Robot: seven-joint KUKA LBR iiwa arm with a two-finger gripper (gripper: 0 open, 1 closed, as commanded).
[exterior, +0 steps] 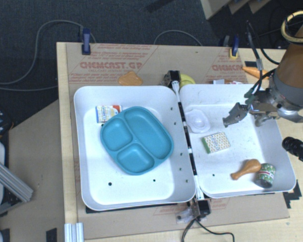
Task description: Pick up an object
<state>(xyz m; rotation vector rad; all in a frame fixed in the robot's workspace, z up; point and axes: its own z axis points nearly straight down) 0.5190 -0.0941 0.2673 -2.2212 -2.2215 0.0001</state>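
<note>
Plywood-coloured worktop (141, 59), printed with red lettering, carries two shallow white plastic bins set side by side, touching along a hinged centre seam. Left bin (91, 175): one blue divided plate (136, 140), smooth moulded plastic, three compartments, rounded outline; one small printed carton (107, 113), flat and rectangular, partly tucked under the plate's upper left edge. Right bin (272, 140): four items. One clear plastic cup or lid (197, 121), round and translucent, near the seam. One flat green-and-white patterned packet (216, 142), roughly square, just below it. One tan drumstick-shaped toy (245, 169), glossy, lying near the lower right corner. One small cylindrical can (265, 174) with a green patterned label, touching the drumstick's thick end. One grey arm (293, 79) enters from the right. Its hand (233, 117) hangs over the right bin's upper middle, dark fingers slightly parted, nothing between them, apart from all four items.
</note>
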